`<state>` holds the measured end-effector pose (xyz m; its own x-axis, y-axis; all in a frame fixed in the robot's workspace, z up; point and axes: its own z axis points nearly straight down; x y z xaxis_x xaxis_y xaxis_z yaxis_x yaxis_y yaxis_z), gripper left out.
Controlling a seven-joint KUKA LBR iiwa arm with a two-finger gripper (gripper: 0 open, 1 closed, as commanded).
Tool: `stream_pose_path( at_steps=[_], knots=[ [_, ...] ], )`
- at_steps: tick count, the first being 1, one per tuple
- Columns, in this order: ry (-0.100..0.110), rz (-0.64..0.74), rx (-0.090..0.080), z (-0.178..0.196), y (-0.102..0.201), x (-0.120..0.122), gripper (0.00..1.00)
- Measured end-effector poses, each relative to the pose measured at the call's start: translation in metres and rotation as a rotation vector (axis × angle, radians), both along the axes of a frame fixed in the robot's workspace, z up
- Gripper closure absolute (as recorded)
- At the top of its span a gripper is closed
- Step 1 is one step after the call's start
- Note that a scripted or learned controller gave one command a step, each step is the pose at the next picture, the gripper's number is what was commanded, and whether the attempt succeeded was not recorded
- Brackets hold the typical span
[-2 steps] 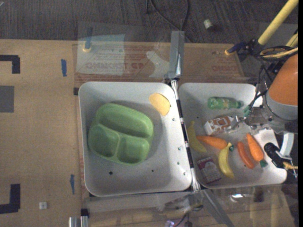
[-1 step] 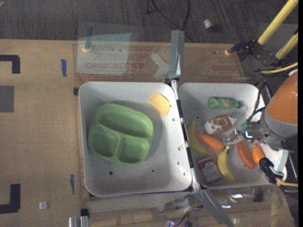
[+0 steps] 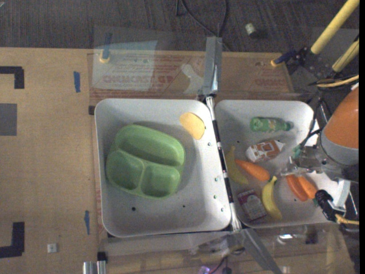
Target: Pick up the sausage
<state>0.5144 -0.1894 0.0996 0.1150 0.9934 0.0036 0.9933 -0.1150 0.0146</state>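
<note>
- The sausage (image 3: 300,187) lies near the right bin's (image 3: 228,114) right edge.
- The fingers (image 3: 297,165) hover just above it; I cannot tell their state.
- Step: approach; next, descend and close.

Left bin (image 3: 114,210): green divided tray (image 3: 146,160), yellow disc (image 3: 193,125). Right bin (image 3: 239,110): green bottle (image 3: 270,124), small carton (image 3: 265,150), carrot (image 3: 252,170), banana (image 3: 271,198).
</note>
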Motion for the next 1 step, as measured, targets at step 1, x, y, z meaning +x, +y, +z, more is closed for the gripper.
stream_pose_path(
  at_steps=[1],
  knots=[
    [0.014,-0.007,-0.002,0.1340,0.0801,0.0328,1.00]
  ],
)
